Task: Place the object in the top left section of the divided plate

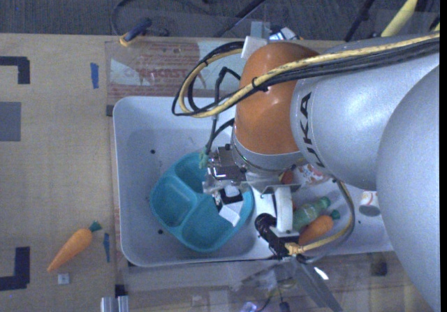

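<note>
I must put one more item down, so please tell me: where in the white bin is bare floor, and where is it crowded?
Bare floor lies in the white bin left of and above the teal divided plate. It is crowded at the lower right, where a green bottle and a carrot lie under the arm.

The grey arm (363, 101) and its orange band (269, 98) cover the right part of the blue divided plate (183, 209) and most of the right bin. The gripper (225, 188) sits among wrist hardware, too cluttered to read. A green bottle (309, 210) and an orange carrot (316, 228) show only partly.
</note>
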`<state>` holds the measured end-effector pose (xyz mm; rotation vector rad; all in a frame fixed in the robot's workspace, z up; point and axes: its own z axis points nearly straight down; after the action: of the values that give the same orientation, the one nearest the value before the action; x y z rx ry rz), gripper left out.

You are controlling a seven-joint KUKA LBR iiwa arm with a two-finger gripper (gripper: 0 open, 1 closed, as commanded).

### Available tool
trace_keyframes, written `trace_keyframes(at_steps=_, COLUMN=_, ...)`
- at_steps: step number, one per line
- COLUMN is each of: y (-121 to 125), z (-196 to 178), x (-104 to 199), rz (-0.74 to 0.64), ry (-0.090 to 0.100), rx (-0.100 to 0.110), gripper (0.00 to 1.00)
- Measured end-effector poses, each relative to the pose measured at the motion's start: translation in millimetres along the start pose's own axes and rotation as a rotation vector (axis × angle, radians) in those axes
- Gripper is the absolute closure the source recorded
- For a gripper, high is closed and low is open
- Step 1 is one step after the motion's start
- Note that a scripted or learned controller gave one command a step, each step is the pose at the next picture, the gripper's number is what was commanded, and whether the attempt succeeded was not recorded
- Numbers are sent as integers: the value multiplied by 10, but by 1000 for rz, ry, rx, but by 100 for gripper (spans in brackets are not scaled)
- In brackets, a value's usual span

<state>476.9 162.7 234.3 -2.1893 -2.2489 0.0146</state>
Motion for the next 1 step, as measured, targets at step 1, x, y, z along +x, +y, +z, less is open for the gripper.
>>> trace_keyframes(at_steps=1, y=-1, z=-1, x=3, rz=0, ry=0, rx=0, gripper=0)
